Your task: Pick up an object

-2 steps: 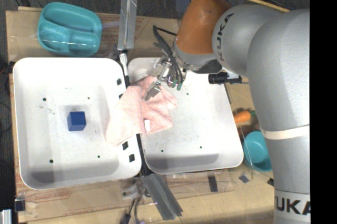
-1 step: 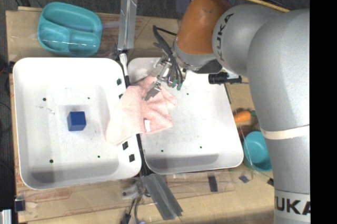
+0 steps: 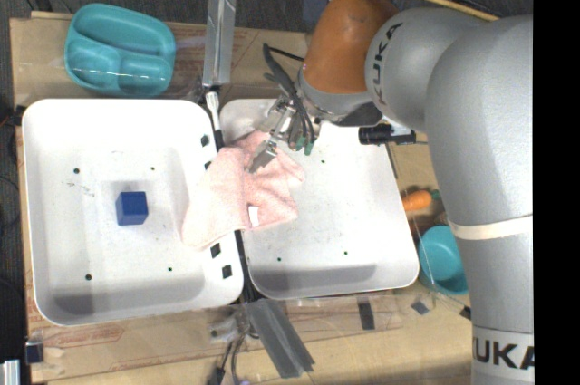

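Camera view: grey KUKA arm (image 3: 453, 102) with the orange band is seen reaching in from the right, wrist bent down over the upper-left corner of the right shallow white bin (image 3: 362, 220). Two-finger tool (image 3: 272, 149) is positioned low at the upper edge of the crumpled pale pink cloth (image 3: 243, 195), with one metal finger (image 3: 264, 158) seen touching or just above the fabric. Whether the fingers are apart, together or clamped on the cloth cannot be told; the tips are lost against the folds.

Pink cloth is draped across the divide between the two bins: upper part in the right bin beneath the tool, lower-left part hanging over the rim into the left shallow white bin (image 3: 54, 193). A small white tag is seen on its lower edge.

Small blue cube (image 3: 132, 206) is located in the left bin, roughly centre, well apart from the cloth and tool.

On the desk (image 3: 27, 34) outside the bins: a teal plastic compartment tray (image 3: 120, 49) behind the left bin; a teal bowl (image 3: 442, 258) and a small orange object (image 3: 417, 200) just beside the right bin's right edge, partly hidden by the arm.
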Tool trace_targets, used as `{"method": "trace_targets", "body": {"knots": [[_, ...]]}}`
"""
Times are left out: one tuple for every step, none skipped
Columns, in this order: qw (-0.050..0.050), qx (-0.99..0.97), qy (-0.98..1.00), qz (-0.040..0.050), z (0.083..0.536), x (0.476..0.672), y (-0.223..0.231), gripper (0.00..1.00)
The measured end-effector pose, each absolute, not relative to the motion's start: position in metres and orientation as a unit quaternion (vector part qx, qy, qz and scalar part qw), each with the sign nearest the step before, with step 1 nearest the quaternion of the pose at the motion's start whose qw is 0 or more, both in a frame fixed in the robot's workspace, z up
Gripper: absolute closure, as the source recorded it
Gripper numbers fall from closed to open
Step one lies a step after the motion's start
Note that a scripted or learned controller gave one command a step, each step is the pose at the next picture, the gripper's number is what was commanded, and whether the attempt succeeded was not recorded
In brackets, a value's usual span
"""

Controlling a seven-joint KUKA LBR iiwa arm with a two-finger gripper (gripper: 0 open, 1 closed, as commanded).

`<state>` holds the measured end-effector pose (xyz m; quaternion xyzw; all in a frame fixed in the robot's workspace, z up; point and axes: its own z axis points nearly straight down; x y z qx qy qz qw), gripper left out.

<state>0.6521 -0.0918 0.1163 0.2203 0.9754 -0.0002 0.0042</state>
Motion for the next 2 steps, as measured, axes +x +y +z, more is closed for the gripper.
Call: {"method": "trace_targets", "body": {"knots": [[0.004,0.220,0.975,-0.0002,0.1163,0.6521,-0.0918,0.00],[0.004,0.220,0.975,-0.0002,0.1163,0.6521,-0.0918,0.00]]}}
